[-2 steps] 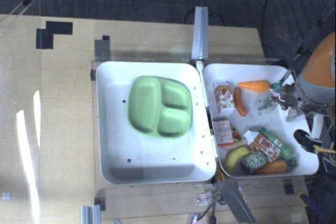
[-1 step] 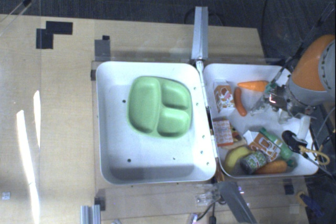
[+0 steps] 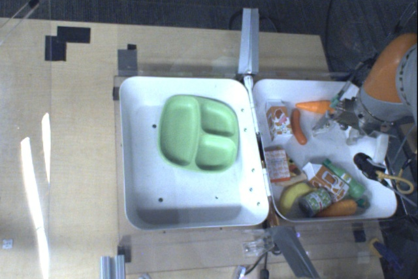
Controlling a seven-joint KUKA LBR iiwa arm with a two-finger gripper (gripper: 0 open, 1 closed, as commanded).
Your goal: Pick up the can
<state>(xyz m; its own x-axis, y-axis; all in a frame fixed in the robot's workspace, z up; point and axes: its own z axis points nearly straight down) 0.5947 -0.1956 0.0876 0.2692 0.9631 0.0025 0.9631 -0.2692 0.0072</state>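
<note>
The big pale wooden counter (image 3: 72, 160) holds two shallow white bins side by side. The left white bin (image 3: 140, 206) has a light green plastic tray with three dips (image 3: 198, 132) lying in its middle. The right white bin (image 3: 385, 204) is full of small things.

The grey robot arm with the orange band (image 3: 392, 78) comes in from the right, over the far right part of that bin. Its pincer (image 3: 334, 115) is near the far side of the bin, just beside an orange toy carrot (image 3: 313, 106). I cannot tell if the pincer is spread or squeezed, and nothing can be seen in it.

The small dark can with a green label (image 3: 315, 202) lies on its side at the near edge of the right bin, well apart from the pincer. A yellow banana (image 3: 293, 193) touches its left side. A second orange carrot (image 3: 341, 208) lies just to its right. An orange juice box (image 3: 330, 181) lies just behind it. A red sausage (image 3: 298, 127) lies near the first carrot.
</note>
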